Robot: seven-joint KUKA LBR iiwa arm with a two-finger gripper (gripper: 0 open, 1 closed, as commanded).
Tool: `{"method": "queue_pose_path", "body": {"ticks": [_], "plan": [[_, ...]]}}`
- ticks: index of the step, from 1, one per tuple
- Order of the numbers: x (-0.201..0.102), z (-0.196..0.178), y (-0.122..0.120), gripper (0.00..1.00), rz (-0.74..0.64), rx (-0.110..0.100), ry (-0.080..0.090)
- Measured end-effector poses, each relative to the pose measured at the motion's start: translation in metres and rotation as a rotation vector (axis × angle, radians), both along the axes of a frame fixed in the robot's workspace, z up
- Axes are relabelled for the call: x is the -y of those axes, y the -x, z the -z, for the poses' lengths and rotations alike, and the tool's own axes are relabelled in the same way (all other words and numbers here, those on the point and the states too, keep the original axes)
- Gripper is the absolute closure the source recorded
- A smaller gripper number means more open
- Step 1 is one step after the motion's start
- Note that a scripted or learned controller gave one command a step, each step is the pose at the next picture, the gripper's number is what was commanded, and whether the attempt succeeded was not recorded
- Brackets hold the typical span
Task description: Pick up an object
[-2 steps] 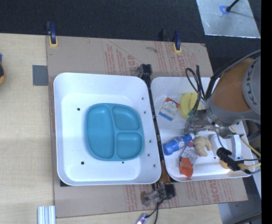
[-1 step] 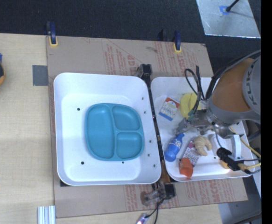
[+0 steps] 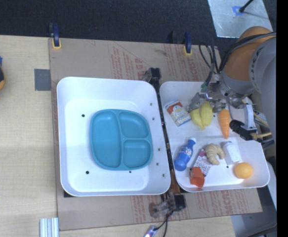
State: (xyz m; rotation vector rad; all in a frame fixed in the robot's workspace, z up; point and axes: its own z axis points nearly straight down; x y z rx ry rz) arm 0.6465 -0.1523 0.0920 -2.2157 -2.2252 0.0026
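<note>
The arm's claw (image 3: 203, 98) hangs over the right shallow white plastic bin (image 3: 262, 179), just above a yellow plastic banana-like toy (image 3: 202, 116) lying beside an orange carrot toy (image 3: 224, 123), its spread or pinch impossible to tell.

Slanted overhead view (both bins (image 3: 109, 85))

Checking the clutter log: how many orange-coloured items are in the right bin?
2. A long orange carrot-shaped toy lies near the far right of the right white bin, beside the yellow item. A round orange ball-like fruit sits near the front right corner. The arm may hide more.
</note>
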Motion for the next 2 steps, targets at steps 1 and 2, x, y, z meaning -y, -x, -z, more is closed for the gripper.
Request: {"method": "queue_pose_path", "body": {"ticks": [1,2], "plan": [[-0.006,0.000,0.011,0.00,0.001,-0.002,-0.001],[0.033,-0.001,0.002,0.00,0.001,0.001,0.000]]}}
